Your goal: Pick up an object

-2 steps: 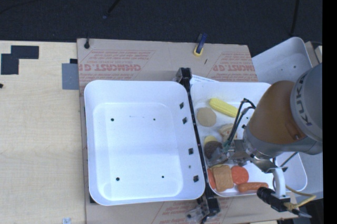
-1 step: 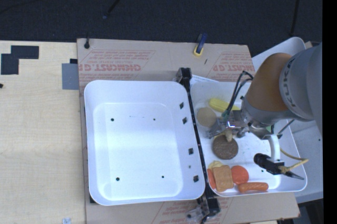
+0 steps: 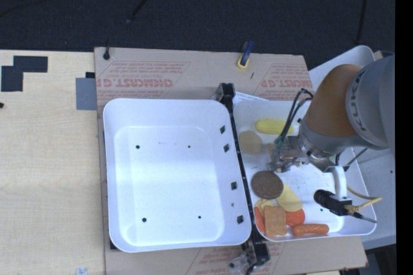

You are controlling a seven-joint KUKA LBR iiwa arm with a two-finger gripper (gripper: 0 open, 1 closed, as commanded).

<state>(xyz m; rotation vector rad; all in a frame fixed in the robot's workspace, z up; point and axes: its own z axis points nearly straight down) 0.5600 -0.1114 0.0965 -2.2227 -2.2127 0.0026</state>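
Cam view: arm (image 3: pixel 352 106) reaches into right bin (image 3: pixel 368 167), gripper (image 3: pixel 284 156) low near bin's middle, just above brown disc (image 3: pixel 266 184). Can't tell how the claw stands or if it has anything; nothing visibly lifted, so pick looks not done yet. Objs crowd the near-left corner: flat round disc, tan block (image 3: pixel 275 220), smooth carrot (image 3: pixel 310 229). Yellow corn-like piece (image 3: pixel 273 127) by far edge. Left bin (image 3: pixel 116 170) is glossy white plastic.
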